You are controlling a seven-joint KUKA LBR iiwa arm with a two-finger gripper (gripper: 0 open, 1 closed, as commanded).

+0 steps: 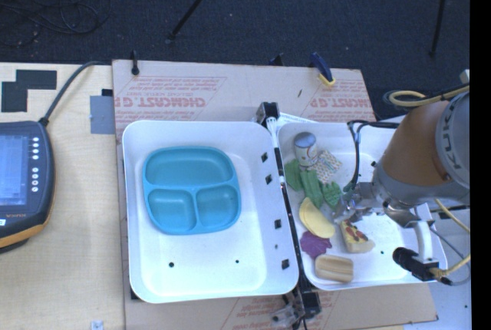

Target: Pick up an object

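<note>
Two white bins sit side by side on the bench, and I am reaching down into the right bin, where all the loose things lie. My gripper hangs low among them, just beside the green toy and the yellow banana-shaped piece, with the small sandwich-like toy right under it. Whether my gripper is open or closed I cannot tell; the wrist hides it. A tan block and a purple piece lie nearer the front wall, a small grey can at the back. The left bin carries a blue divided tray, well apart from my reach. I judge nothing is lifted yet.
</note>
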